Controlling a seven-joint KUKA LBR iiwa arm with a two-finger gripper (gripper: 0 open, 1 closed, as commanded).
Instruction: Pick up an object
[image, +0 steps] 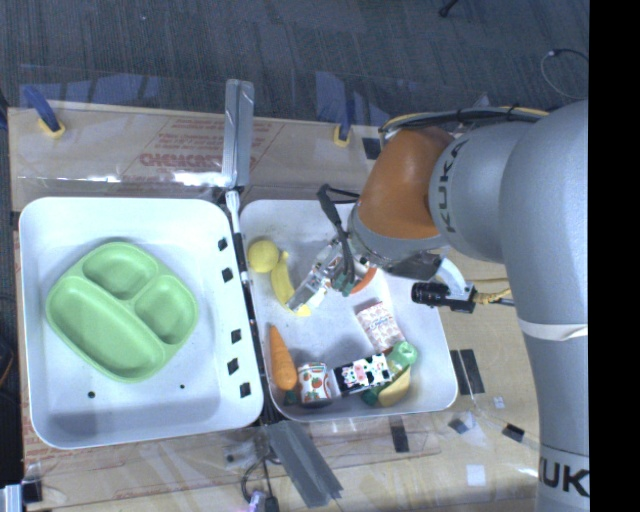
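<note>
In the right bin (440, 390), jaws (312, 290) hovering beside a banana (282, 284), grip state impossible to tell; probably light, soft, best pinched mid-length.

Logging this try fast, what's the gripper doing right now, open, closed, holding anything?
Gripper: low in the right bin, beside the yellow toy; whether it is open or closed cannot be told, and nothing visibly held.

Bench (150, 150), brownish top: two white bins side by side, left bin (40, 400), right bin (440, 385).
</note>
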